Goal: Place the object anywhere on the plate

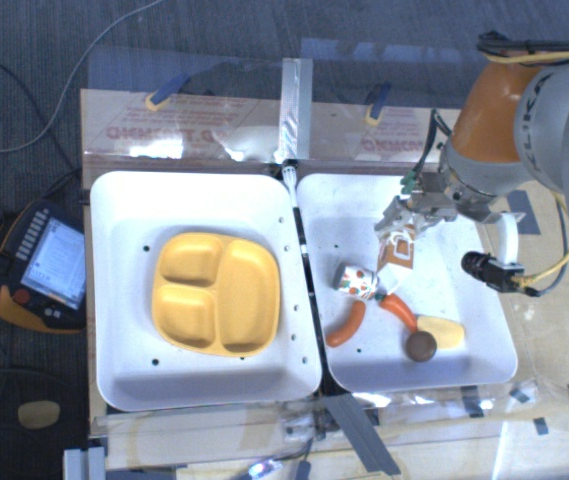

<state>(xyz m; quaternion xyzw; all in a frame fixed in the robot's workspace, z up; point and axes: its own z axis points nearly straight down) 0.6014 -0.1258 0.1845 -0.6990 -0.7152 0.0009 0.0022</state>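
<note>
Yellow divided plate (pixel 216 291) in the left bin (pixel 114 268), tool (pixel 404 230) over the right bin (pixel 484 358), gripping a small orange-and-white packet (pixel 400 251) just above the bin floor, sausage (pixel 346 323), carrot (pixel 398 310), brown ball (pixel 421 346) lying nearer.

Evenly and brightly lit from above. Glare on the clear sheet (pixel 214 118) along the tabletop's far edge and on both white bins (pixel 124 368). Soft, short shadows under the plate (pixel 216 293). Slightly grainy; floor dim by comparison.
</note>
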